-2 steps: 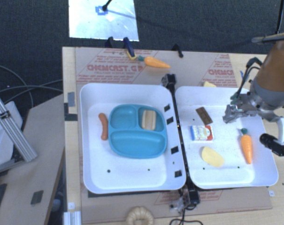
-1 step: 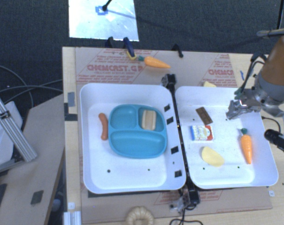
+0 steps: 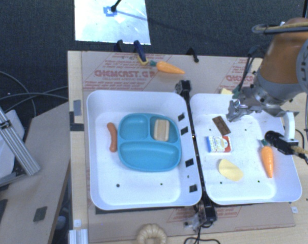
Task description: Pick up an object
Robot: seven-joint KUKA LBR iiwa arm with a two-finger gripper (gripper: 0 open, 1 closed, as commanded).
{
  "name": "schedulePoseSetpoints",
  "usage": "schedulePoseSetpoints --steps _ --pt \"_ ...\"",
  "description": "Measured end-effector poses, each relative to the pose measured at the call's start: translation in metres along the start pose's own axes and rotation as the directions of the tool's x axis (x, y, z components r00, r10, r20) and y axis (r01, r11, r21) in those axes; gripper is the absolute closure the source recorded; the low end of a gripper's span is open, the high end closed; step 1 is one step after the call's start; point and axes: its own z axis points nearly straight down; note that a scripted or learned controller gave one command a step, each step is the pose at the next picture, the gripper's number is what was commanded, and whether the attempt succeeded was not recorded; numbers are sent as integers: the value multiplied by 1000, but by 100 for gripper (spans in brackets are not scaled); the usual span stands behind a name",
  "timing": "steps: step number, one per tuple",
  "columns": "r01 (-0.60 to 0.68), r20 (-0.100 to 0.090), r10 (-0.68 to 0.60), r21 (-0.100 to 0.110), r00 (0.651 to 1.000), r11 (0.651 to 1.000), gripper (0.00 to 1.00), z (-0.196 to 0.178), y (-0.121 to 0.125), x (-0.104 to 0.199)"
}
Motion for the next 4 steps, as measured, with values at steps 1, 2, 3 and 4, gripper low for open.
schedulePoseSetpoints --steps 1,2,3,4 --pt "-1 0 1 2 1000 1000 100 10 12 50" --pt "0 -1 0 2 1000 1000 100 -4 18 109" --pt "-4 1 4 1 1000 1000 100 1 31 121" --pt "-4 0 4 2 1000 1000 100 -6 26 130"
